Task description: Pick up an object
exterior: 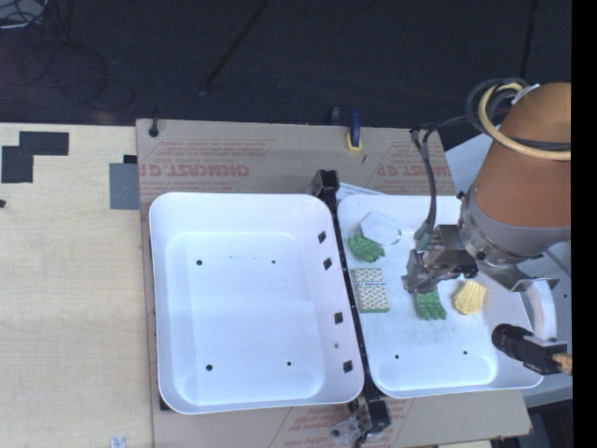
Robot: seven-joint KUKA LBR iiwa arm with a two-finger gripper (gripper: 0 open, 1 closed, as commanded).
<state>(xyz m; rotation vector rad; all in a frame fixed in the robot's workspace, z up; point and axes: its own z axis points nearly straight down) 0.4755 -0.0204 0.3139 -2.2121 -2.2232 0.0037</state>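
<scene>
My gripper hangs low over the right bin, near its middle. Just below its tip lies a green ridged object; I cannot tell whether they touch. A yellow ridged object sits to the right of the green one. A second green piece lies near the bin's left wall, with a white round object behind it. A flat rectangular piece with a dotted pattern lies left of the gripper.
The left bin stands beside the right one, with a black divider rail between them. Both rest on a brown cardboard sheet. The arm's orange and grey body overhangs the right bin's far right side.
</scene>
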